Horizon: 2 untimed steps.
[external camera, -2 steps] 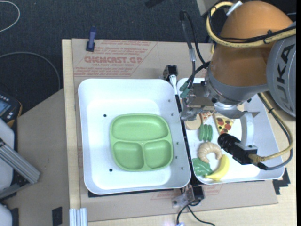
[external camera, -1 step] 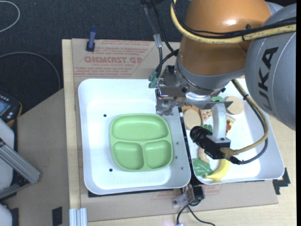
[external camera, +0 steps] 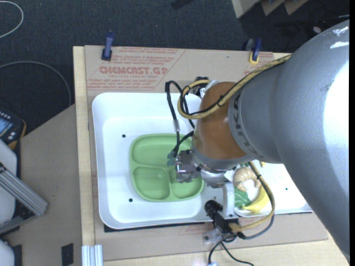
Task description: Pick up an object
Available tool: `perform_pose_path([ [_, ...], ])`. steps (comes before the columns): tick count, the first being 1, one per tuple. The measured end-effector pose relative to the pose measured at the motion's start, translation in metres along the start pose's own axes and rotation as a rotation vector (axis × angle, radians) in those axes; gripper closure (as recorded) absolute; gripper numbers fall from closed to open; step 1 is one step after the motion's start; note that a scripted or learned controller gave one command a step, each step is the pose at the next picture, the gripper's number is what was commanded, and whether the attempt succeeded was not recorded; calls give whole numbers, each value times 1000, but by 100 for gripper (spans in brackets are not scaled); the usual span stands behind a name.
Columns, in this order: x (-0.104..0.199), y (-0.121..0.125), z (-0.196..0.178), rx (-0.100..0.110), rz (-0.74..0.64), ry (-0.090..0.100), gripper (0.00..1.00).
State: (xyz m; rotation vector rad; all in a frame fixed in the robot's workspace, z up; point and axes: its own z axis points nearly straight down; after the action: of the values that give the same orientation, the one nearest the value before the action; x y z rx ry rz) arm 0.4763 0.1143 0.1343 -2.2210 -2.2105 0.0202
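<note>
Two shallow white bins sit side by side on the bench. At the near edge, a black cable plug [external camera: 213, 209] hangs off the wrist over the seam between them, with loose wires trailing below.

Just behind it in the right bin [external camera: 288, 190] lies a small pile: a yellow banana-shaped toy [external camera: 256, 203], a cream rounded piece [external camera: 244, 176] and a bit of green between them. They are bunched against the bin's left wall, and the arm's bulk covers much of that bin.

In the left bin [external camera: 105, 148] a pale green divided plate [external camera: 150, 165] lies flat on the floor, towards the bin's right side. It is glossy plastic with rounded corners and low ridges splitting it into three wells, one broad at the back and two smaller in front. It looks light but wide, with a thin raised rim.

The gripper [external camera: 182, 169] is low over the plate's right part, near where the ridges meet. That suggests the plate is the chosen object, with a ridge or the rim as the likely hold. I cannot tell whether the gripper is wide or narrow, nor whether it touches the plate.

Above it rise the orange band [external camera: 213, 126] and looping black and yellow cables [external camera: 186, 101], then the grey arm [external camera: 299, 104]. Farthest back, a printed brown cardboard sheet [external camera: 133, 65] is pinned by two clamps [external camera: 107, 46], presumably to keep it from sliding.
</note>
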Motion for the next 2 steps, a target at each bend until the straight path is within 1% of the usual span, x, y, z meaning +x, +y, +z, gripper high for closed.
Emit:
perform_pose_path([
  [1, 35, 76, -199, -38, -9, 9, 100],
  [2, 109, 45, -106, -5, -12, 3, 100],
])
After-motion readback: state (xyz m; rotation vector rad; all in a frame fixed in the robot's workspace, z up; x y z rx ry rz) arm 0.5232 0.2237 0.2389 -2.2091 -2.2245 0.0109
